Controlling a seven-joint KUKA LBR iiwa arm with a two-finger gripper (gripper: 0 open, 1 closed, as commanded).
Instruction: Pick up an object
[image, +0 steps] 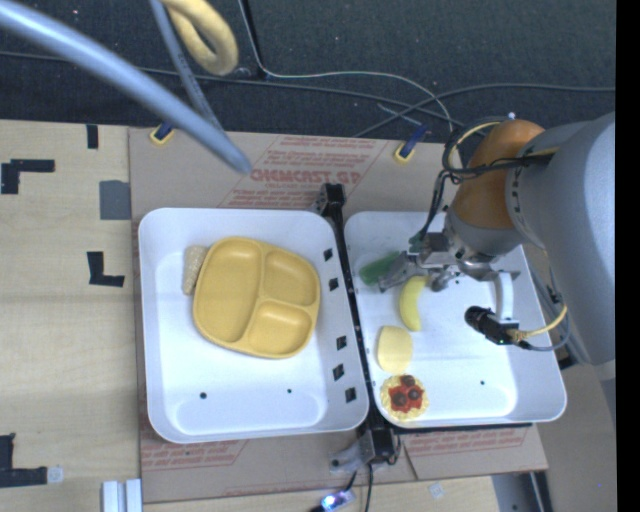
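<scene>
3 small items crowd our gripper (432, 268) in the right white bin (500, 395): a green piece (379, 268), a pale yellow oval fruit (412, 303) and a yellow block (394, 349). We cannot tell how the jaws stand, so a grab may nudge the fruit aside, perhaps catching nothing.

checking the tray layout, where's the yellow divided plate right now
The yellow divided plate lies in the left bin, toward its upper middle, with a tan sponge-like piece tucked at its left edge.

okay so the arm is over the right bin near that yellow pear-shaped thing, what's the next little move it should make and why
Probably a short move straight down onto the yellow pear-shaped piece. The gripper sits just above that piece's top end in the right bin, and nothing shows between its fingers. The green item lies close to the left, so a straight descent likely avoids nudging it.
</scene>
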